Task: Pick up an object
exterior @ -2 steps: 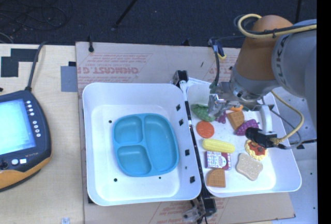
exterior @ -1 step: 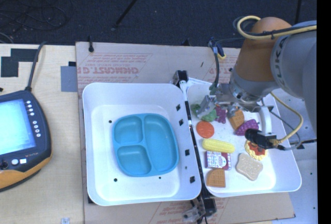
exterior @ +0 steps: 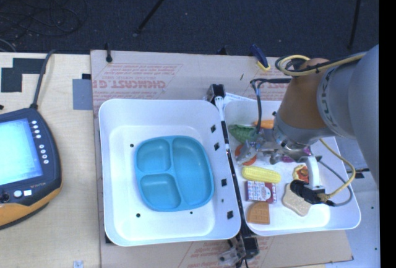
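Lower right of frame, end effector [exterior: 263,150] low in right bin [exterior: 346,214] above corn cob [exterior: 261,174]; finger state unclear. Blue tray [exterior: 172,172] in left bin [exterior: 117,137].

Wooden bench [exterior: 62,217], two white bins [exterior: 117,137] side by side, handheld pendant [exterior: 25,161]
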Action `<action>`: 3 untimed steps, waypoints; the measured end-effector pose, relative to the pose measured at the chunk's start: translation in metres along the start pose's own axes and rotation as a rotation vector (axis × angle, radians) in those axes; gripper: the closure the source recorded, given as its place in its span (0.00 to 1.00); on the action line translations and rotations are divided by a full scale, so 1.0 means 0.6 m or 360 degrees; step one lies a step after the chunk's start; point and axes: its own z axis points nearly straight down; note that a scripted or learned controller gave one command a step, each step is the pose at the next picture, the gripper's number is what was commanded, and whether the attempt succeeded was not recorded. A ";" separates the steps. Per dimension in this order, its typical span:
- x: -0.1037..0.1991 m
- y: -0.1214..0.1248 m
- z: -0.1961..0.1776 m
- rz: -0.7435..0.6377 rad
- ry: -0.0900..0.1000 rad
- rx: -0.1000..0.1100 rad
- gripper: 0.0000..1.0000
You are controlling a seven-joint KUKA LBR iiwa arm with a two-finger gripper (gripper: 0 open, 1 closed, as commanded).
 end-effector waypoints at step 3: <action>0.032 0.057 -0.156 -0.0009 0.0003 -0.0025 1.00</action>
